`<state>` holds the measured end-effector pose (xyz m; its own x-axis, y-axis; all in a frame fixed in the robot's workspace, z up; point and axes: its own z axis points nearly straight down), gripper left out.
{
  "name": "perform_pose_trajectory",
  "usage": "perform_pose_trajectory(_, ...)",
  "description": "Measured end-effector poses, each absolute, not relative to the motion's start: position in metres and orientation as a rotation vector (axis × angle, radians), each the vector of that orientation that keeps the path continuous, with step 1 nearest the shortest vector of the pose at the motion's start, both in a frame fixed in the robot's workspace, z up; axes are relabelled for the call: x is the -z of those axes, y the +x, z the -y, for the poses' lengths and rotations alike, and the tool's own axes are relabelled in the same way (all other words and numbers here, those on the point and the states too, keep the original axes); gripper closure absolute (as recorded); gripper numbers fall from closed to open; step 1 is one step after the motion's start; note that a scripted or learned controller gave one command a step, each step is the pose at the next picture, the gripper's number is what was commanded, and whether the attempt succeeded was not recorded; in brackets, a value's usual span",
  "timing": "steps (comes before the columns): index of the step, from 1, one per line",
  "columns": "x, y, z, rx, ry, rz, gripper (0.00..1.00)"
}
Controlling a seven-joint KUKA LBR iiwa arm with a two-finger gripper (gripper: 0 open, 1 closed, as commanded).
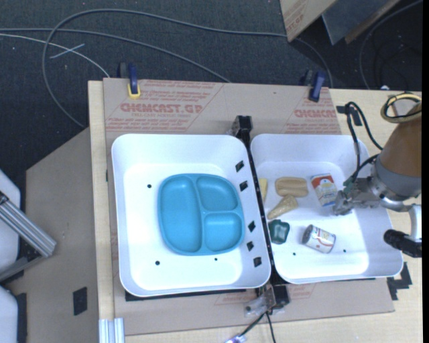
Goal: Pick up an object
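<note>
Nothing's been lifted yet: small can (318, 238) is left lying lower right in the right bin (322, 268), gripper (342, 201) is parked just above it, grip state can't be told.

The tabletop (194, 100) is a pale board printed with red lettering, held at its far edge by two blue-and-yellow clamps (134, 80). Around it lies a dark carpeted floor (53, 94), with thin grey cables (74, 47) looping across the far left. A cardboard box (301, 17) sits at the far right. At the near left, pale metal framing (23, 224) shows, perhaps an aluminium rail.
</note>
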<state>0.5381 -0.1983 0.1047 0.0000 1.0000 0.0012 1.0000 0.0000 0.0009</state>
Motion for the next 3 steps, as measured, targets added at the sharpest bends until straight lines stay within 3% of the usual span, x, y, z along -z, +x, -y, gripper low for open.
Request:
perform_pose_trajectory(2,-0.218,0.551,0.207,0.006,-2.226,2.228,1.0)
perform_pose_trajectory(3,-0.28,0.546,0.211,0.005,-2.225,2.227,1.0)
